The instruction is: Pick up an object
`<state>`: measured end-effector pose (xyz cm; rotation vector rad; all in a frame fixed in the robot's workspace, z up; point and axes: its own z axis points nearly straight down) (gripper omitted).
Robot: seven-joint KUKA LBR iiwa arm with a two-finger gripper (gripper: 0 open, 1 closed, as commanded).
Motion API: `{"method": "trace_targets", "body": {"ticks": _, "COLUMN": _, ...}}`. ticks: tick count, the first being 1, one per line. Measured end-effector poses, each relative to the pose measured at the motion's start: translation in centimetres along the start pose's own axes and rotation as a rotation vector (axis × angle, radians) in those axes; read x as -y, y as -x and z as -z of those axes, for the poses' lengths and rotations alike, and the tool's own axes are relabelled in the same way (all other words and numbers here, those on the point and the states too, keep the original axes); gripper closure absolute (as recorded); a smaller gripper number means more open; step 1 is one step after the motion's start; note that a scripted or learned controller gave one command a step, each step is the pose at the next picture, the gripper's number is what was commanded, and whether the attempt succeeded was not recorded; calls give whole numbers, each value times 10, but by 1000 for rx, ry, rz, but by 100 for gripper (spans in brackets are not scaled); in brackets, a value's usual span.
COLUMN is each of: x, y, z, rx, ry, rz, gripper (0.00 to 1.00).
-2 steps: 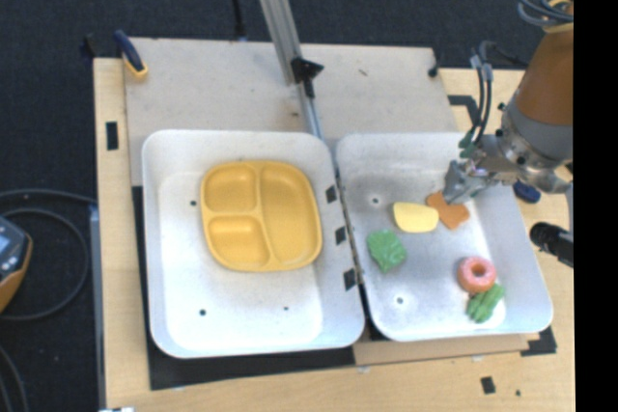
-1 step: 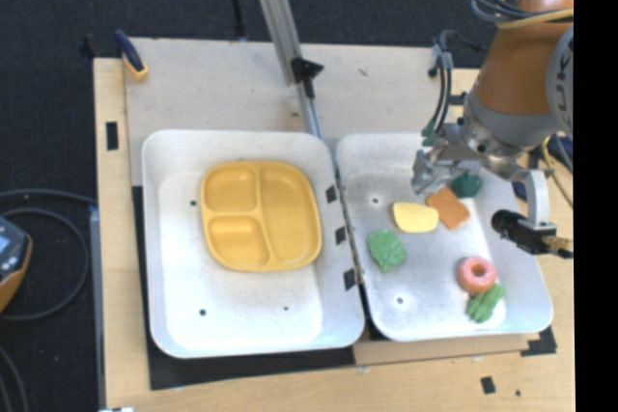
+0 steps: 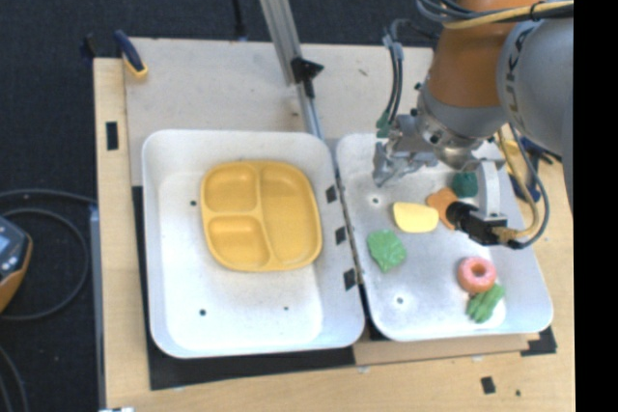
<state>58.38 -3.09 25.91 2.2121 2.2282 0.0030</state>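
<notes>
The arm enters from the right, with its orange band above the wrist positioned over the far right part of the right bin (image 3: 541,304). The hand (image 3: 386,167) points down over the far left corner of that bin, close to the divide between the two bins. Whether the hand is released or clenched cannot be determined from the camera view; no object is visible in it.

Right bin contents:
- A yellow piece (image 3: 416,217) lies on the bin floor just nearer the front edge than the hand and slightly to its right, apart from it.
- A green leafy piece (image 3: 387,252) lies toward the front of the yellow piece, near the bin's left edge.
- An orange piece (image 3: 441,200) touches the right end of the yellow piece.
- A teal piece (image 3: 465,181) lies beside the orange piece, partly covered by the arm's fittings.
- A pink ring-shaped piece (image 3: 477,273) lies near the front right corner, well apart from the hand.
- A second green piece (image 3: 486,303) lies just in front of the pink ring, touching or nearly touching it.

Left bin (image 3: 174,323) contents:
- A yellow compartment tray (image 3: 261,214) lies flat at the centre, well apart from the hand.

Both bins rest side by side on the tabletop (image 3: 193,82).
</notes>
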Motion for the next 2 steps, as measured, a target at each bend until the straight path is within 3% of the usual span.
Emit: {"method": "trace_targets", "body": {"ticks": 2, "x": -39, "y": -90, "z": 6, "rx": -1, "ry": 0, "rz": -1, "gripper": 100}}
